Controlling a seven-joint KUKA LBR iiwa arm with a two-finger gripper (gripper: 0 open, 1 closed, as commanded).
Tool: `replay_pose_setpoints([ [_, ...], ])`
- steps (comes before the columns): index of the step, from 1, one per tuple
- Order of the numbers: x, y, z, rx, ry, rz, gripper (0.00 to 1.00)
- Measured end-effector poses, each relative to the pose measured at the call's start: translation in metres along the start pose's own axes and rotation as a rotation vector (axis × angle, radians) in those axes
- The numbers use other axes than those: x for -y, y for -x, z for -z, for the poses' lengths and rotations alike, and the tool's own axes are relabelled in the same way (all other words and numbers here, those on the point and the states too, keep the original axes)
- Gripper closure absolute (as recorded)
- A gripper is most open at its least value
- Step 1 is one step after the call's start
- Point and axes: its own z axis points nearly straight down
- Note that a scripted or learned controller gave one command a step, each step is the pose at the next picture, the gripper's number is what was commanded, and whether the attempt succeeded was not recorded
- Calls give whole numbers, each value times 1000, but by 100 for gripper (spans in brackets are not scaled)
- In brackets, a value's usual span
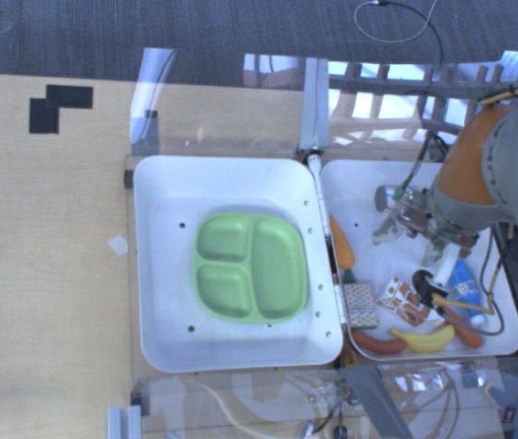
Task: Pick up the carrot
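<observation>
The carrot (339, 241) is a slim orange piece with a dark green tip. It lies along the left wall of the right bin (360, 176), pointing up and down in the camera view. My gripper (383, 215) hangs over the middle of that bin, a little to the right of the carrot and apart from it. Its two fingers (384, 195) stand open, with only white bin floor showing between them. The grey arm with its orange band (465, 167) reaches in from the right.
The left bin (158, 245) holds a green divided plate (252, 265). Along the right bin's front lie a checkered block (361, 305), a red sausage (378, 343), a banana (428, 339), a snack packet (404, 300), a blue packet (463, 282) and an orange piece (468, 334).
</observation>
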Motion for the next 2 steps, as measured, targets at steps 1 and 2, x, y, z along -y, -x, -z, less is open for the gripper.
replay_pose_setpoints([
  [1,-2,-3,11,-3,6,5,100],
  [2,19,68,85,4,-5,-146,100],
])
